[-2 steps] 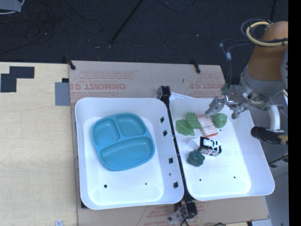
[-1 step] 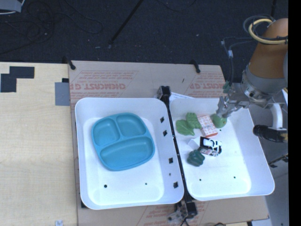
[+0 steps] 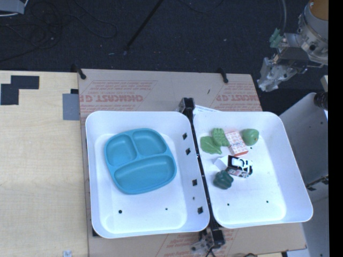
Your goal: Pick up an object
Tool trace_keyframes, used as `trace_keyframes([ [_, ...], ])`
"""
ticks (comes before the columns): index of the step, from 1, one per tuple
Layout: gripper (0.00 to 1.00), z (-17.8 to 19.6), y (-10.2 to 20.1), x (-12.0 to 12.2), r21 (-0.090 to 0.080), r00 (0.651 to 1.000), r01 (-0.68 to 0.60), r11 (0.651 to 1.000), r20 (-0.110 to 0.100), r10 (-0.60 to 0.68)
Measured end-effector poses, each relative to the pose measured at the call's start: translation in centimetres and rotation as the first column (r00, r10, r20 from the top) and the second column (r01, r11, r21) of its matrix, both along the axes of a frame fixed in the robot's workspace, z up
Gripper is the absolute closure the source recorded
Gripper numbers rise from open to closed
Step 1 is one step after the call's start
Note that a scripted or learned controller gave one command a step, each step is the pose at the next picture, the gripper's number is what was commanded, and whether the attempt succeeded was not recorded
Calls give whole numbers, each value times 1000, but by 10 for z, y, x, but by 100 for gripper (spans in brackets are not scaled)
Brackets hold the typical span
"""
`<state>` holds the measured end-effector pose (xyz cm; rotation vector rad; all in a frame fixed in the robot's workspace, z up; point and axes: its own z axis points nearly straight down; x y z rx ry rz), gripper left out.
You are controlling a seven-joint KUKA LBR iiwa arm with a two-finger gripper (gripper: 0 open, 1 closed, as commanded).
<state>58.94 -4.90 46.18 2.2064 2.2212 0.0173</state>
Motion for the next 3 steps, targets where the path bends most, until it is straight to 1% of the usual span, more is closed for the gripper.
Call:
trace_keyframes([
  [1, 100, 81, 34, 18, 0, 1000, 3, 1000, -8, -3],
  [2, 100, 69, 56, -24, 0, 1000, 5, 1000, -21, -5],
  [3, 100, 59, 113, -68, 1, 1000, 1, 1000, -21, -1],
])
